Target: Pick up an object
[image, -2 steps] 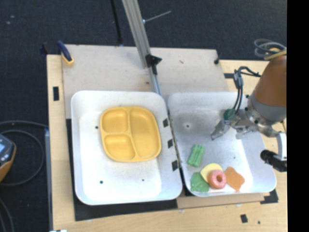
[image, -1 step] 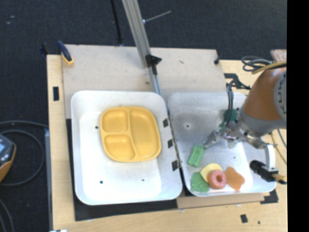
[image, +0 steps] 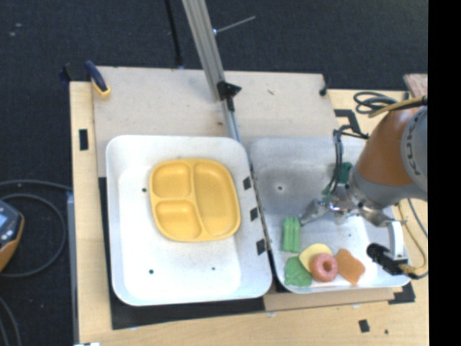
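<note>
**Onlooker 1:** Risk first. Gripper [image: 317, 213] sits low in the right bin [image: 288, 164], just above the toy pile crowded into the near corner. The fingers look spread apart with nothing between them, though they are small and thin at this angle, so I hold that loosely.

**Onlooker 2:** Agreed, no catch showing. What goes wrong, you reckon?

**Onlooker 1:** Crowding. The green block [image: 291, 234] stands just beside the gripper. The yellow disc [image: 314, 253], the pink ring [image: 324, 267], the orange piece [image: 351, 267] and the green lump [image: 297, 272] all touch or overlap against the bin's near wall. A descent there could land a finger on top of one piece, or shove two together and close on neither.

**Onlooker 2:** And the wall itself?

**Onlooker 1:** Close enough that a finger might strike the rim. The green block, a little apart from the rest, looks the safest pick.

**Onlooker 2:** Materials?

**Onlooker 1:** Toys look like smooth moulded plastic or foam, rounded, matte. The ring is doughnut-shaped with a hole, the block is a ribbed upright rectangle. Rounded shapes may squirt out of a pinch. The bins are shallow white plastic, speckled and scuffed.

**Onlooker 2:** The left bin [image: 130, 265]?

**Onlooker 1:** It holds a yellow divided plate [image: 194, 199], three compartments, glossy plastic, lying flat. It is broad and low-edged, a poor target for two thin fingers, and well apart from the arm.
</note>
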You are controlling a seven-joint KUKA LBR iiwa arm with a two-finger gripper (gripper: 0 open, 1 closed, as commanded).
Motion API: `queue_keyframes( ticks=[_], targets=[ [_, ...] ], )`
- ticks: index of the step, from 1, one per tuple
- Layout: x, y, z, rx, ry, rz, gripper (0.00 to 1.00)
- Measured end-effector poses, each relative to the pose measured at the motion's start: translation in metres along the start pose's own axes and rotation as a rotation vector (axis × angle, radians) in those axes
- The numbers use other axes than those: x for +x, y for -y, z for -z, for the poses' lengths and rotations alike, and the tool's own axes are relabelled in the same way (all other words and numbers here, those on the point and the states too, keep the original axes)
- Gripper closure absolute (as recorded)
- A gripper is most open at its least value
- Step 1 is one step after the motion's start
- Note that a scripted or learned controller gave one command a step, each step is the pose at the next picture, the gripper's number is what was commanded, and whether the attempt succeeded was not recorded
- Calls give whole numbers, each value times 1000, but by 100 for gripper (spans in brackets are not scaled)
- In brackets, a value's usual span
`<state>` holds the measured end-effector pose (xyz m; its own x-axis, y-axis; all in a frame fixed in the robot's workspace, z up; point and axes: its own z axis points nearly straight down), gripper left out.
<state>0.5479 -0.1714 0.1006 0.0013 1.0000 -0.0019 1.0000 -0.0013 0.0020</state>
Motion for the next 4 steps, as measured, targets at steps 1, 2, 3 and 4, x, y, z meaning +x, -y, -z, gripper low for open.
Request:
queue_keyframes(
  ticks=[1,2,3,4],
  targets=[
    [0,-2,13,-6,-1,-3,100],
    [0,-6,77,-5,1,4,100],
    [-4,-11,141,-7,2,5,100],
    [-6,-13,185,-4,1,5,100]
  ],
)
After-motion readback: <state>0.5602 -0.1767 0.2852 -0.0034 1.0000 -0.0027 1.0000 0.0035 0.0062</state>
